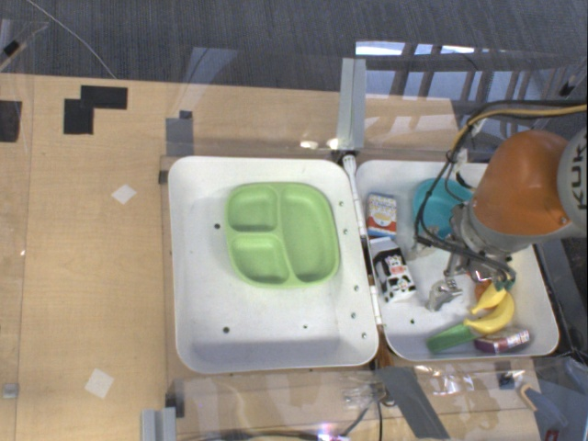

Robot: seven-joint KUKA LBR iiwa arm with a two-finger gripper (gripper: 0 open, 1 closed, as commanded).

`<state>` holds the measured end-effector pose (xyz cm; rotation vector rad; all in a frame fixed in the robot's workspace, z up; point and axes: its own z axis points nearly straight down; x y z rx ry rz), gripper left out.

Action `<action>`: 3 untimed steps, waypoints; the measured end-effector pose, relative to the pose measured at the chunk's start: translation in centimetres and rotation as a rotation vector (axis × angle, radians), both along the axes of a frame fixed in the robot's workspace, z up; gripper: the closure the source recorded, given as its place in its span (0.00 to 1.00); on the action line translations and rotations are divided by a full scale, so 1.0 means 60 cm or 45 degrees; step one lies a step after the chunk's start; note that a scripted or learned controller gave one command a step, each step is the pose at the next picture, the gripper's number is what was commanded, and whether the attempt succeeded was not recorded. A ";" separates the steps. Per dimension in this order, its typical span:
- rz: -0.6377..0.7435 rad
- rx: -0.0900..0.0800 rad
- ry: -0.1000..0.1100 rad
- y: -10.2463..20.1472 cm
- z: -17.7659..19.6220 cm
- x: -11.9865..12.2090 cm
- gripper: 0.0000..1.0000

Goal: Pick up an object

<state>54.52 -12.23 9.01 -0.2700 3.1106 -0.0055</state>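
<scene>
The right bin [542,288] holds several objects. A small white, red and blue box [382,214] lies at its back left, with a black and white box [395,276] in front of it. A teal object [434,206] sits at the back, partly hidden by the arm. A yellow banana [492,310], a green object [450,338] and a purple and silver item [503,342] lie near the front. My gripper [446,294] hangs over the bin's middle, right of the black and white box and left of the banana. I see nothing held in it.
The left bin [197,329] carries a green divided plate [280,233]. A metal post [351,104] stands behind the wall between the bins. The arm's orange band [524,186] and cables cover the right bin's back right part.
</scene>
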 end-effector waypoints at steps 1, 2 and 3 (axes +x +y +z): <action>0.092 0.001 0.009 -0.012 -0.003 0.161 0.00; -0.122 0.004 0.009 0.001 -0.002 0.137 0.00; -0.274 0.006 0.007 -0.012 -0.001 0.090 0.00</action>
